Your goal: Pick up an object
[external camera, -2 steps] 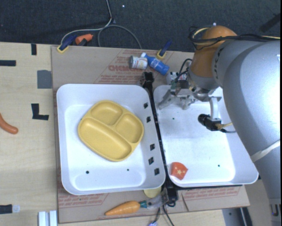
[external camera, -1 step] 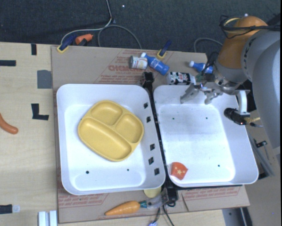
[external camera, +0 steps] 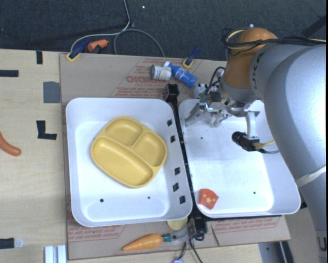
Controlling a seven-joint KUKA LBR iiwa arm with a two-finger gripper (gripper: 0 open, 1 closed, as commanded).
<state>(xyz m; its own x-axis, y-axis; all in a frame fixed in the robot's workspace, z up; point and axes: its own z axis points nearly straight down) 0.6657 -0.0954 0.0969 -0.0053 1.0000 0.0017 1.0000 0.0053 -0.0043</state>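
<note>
Closest to my eye is the bulky grey arm (external camera: 295, 103), leaning in from the right with its orange band up by the wrist. Nothing has been picked up yet, as far as I can see.

The likeliest thing to grab, I'd say, is the small red block with an orange star on its face (external camera: 208, 199). It lies flat on the floor of the right-hand shallow white bin (external camera: 230, 169), down in the near-left corner, just beside the wall shared with the other bin. It is the one loose item I can make out in that bin.

The two-finger gripper (external camera: 202, 120) hangs over the far-left corner of the same bin, well apart from the red block. Its jaws look spread, and nothing sits between them. So the whole job is left: travel to an object, drop, close, lift.

The left-hand white bin (external camera: 125, 201) holds a yellow plastic divided plate (external camera: 130, 151), lying flat and turned at an angle, taking up most of the middle.

Outside the bins, an orange toy carrot (external camera: 145, 241) lies along the near edge of the brown board. A blue-and-white bottle (external camera: 174, 73) lies on its side beyond the far rims, and a reddish toy sausage (external camera: 6, 143) sits far off to the left.
</note>
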